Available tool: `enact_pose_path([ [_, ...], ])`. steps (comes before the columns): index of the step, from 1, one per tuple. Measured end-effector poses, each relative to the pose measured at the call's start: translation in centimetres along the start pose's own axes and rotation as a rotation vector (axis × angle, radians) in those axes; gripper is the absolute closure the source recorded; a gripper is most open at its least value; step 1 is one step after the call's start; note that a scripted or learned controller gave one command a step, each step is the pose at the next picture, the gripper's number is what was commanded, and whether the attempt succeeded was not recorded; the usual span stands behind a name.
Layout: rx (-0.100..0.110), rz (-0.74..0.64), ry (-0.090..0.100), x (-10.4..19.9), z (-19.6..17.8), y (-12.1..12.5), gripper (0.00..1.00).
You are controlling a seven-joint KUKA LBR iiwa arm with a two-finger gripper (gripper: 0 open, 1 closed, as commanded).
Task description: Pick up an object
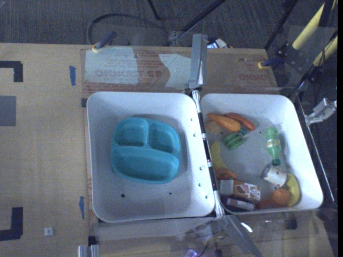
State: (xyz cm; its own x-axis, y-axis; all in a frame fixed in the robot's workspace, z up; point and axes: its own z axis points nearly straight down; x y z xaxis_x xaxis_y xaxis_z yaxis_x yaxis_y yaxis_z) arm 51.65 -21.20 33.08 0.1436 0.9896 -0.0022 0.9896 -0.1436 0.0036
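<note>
teal tray [144, 157] in one bin [99, 107]; toy foods [225, 123] in other bin [284, 104].

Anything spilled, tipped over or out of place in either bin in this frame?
Nothing stands out. The blue divided tray sits flat in the left bin. The right bin holds a loose jumble, carrots, a green bottle on its side, a carton, all inside its walls.

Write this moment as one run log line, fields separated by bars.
left bin: blue divided plate | right bin: carrots, green bottle, other small items | nothing lifted yet
</note>
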Motion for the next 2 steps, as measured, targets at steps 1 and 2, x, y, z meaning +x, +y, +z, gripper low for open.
enact_pose_path([
  [1,0.005,-0.051,0.003,3.0,19.2,-3.8,0.0],
  [2,0.001,0.223,0.001,4.6,24.5,4.0,0.0],
])
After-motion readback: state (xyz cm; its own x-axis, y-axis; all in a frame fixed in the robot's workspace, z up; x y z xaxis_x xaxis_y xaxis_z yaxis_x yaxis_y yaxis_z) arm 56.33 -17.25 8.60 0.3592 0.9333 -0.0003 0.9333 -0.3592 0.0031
